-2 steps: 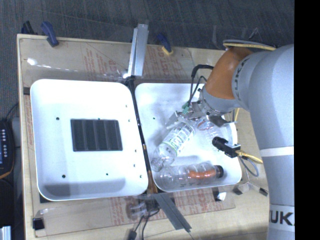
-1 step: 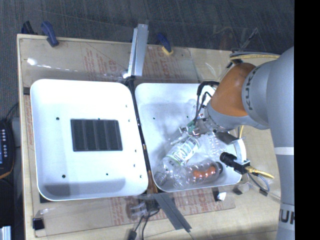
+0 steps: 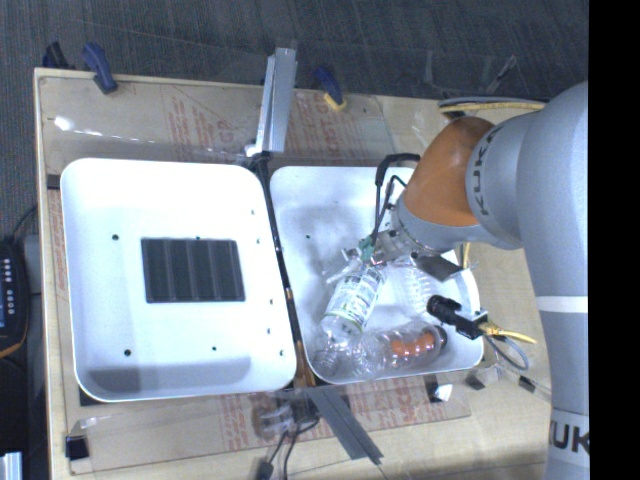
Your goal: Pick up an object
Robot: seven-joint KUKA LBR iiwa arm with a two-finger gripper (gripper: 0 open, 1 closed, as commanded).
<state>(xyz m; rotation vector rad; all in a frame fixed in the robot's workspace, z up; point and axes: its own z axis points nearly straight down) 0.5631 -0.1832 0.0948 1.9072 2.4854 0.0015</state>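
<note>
Several clear plastic bottles lie heaped in the right bin (image 3: 300, 208), toward its near edge. Nearest the camera, at about five o'clock in that bin, a crumpled bottle with an orange-brown label (image 3: 405, 344) lies on its side against the front wall. Just beyond it, a labelled bottle (image 3: 352, 303) lies tilted, its neck pointing to one o'clock, up toward the jaws (image 3: 372, 249). The jaws sit just past that neck, low in the bin's middle, under the arm's orange band (image 3: 440, 183); whether they are wide or narrow I cannot tell. At nine o'clock from them, the left bin (image 3: 90, 218) shows a dark ribbed rectangle (image 3: 193, 269) on its floor. Both bins rest on the bench (image 3: 180, 103).
</note>
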